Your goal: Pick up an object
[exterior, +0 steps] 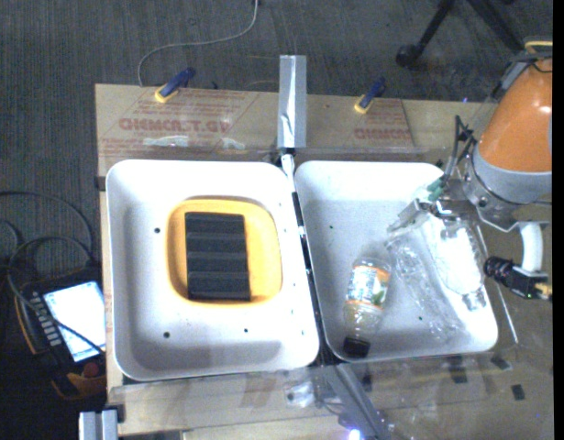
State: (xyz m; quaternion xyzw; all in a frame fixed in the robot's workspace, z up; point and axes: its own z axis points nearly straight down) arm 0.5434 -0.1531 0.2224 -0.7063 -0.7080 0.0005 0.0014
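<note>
Arm: it reaches in from the right and hangs over the right bin (318,246), at its far right side.
Tool (444,211): low above clear plastic wrap (428,273); whether it is released or clenched, I cannot tell.
Bottle (364,293): lies on its side in the right bin, near the front wall, apart from the tool.
Left bin (135,246): holds a yellow tray (225,250) with a black block.
Progress: I judge nothing is picked yet; the grasp and the lift are both left.
</note>
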